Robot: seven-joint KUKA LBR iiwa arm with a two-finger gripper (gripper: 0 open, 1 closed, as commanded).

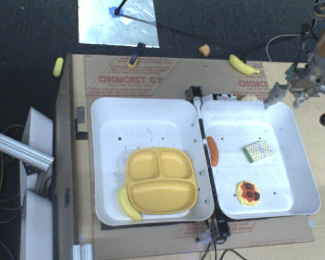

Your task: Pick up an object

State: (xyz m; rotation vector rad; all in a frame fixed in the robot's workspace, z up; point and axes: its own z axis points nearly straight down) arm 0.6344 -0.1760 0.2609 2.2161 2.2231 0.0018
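Objects lie in the right bin (292,145): sponge (258,150), carrot (213,151), pizza toy (248,193). Gripper (286,95) hovers over the bin's far right corner, fingers spread, holding nothing. Left bin (105,145): yellow tray (161,180) (banana (128,204) touching it).

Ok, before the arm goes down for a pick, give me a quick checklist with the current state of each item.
1. Gripper free of any object: ok, nothing between its fingers.
2. Fingers open for a grasp: ok, spread apart.
3. Gripper over a target: not ok, it hangs at the right bin's far right corner, away from every object.
4. Targets in the right bin lying apart: ok, the orange carrot by the divider, the patterned block and the small pizza toy do not touch.
5. Left-bin banana easy to grasp: not ok, it is pressed against the yellow tray.
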